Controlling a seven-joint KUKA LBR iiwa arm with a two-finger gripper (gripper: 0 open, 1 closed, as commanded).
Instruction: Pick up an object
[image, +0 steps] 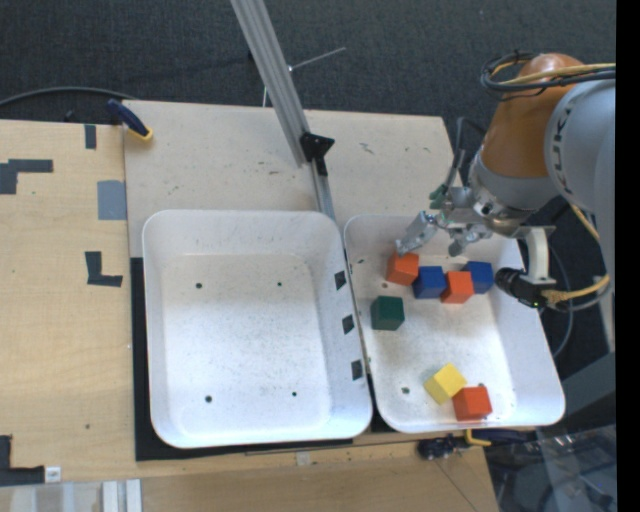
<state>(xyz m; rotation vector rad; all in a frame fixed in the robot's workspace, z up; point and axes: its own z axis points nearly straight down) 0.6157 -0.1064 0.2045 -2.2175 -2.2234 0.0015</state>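
The end effector (437, 240) hung over the far end of the right bin (530, 390), its two fingers spread open and holding nothing, with the tips just above an orange cube (403, 268). Beside that cube lay a row of a blue cube (430, 282), a second orange cube (458, 287) and another blue cube (480, 275), touching one another. A green cube (388, 313) sat apart, nearer the bin's left wall. At the near end a yellow cube (446, 382) touched a third orange cube (472, 402). The left bin (160, 240) stood alongside on the desk (60, 300).
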